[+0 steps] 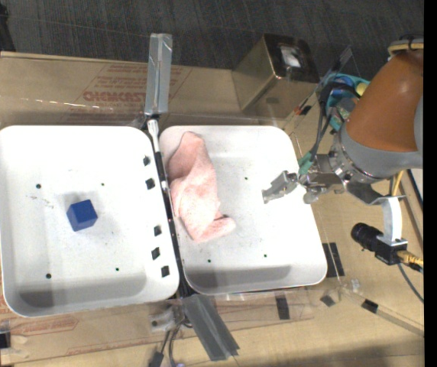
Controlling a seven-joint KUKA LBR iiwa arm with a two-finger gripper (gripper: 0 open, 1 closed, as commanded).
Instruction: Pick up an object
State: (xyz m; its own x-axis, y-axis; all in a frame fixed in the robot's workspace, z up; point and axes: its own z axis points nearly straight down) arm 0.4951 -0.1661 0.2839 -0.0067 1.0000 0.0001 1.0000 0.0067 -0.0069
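Note:
A pink cloth (194, 189) lies crumpled along the left side of the right bin (280, 262), against the divider. A small blue cube (82, 214) sits in the left bin (20, 281), a little left of its middle. My gripper (281, 186) hangs over the right part of the right bin, well to the right of the cloth, with nothing visible between its fingers. The grey arm with its orange band (386, 105) reaches in from the right.
A brown box (273, 71) stands behind the right bin. A metal post (157, 75) rises at the back between the bins. Cables and a black connector (371, 239) lie on the bench to the right of the bins.

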